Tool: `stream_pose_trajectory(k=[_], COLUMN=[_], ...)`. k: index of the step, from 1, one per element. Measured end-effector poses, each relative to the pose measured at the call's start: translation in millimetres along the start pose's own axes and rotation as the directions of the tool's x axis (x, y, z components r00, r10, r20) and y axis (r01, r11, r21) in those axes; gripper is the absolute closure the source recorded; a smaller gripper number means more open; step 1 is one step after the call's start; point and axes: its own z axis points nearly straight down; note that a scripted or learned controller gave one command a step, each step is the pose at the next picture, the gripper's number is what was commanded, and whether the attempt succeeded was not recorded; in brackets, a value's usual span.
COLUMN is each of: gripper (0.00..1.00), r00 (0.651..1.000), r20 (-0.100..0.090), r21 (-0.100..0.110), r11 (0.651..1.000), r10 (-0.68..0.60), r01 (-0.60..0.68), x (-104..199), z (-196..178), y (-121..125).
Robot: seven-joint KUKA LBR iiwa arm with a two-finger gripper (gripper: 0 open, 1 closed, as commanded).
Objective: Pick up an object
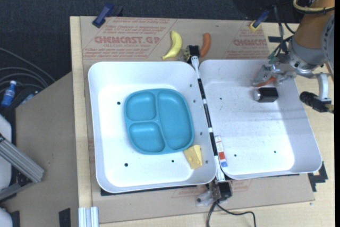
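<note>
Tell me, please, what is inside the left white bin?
Inside the left bin a blue divided plate lies flat, and a yellow wedge, perhaps cheese, rests beside the plate's near corner. What the plate covers on the bin floor cannot be seen.

The big grey arm [313, 45] comes in from the right side. It has an orange band near its wrist. It bends down low, and its claw [264, 78] points down and to the left. The claw is small and hard to see well.

One fixed camera looks down at a slant on both white bins [106, 130] from above.
</note>
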Motion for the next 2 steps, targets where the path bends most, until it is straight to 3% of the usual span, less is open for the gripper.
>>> stream_pose_trajectory(k=[1,2], gripper=[1.0,1.0], r00=[1.0,1.0], r20=[0.002,0.002], r21=[-0.002,0.0], r11=[1.0,1.0], r10=[0.002,0.003], r01=[-0.002,-0.003], x=[73.0,133.8], z=[-74.8,-137.2], y=[-0.6,-27.5])
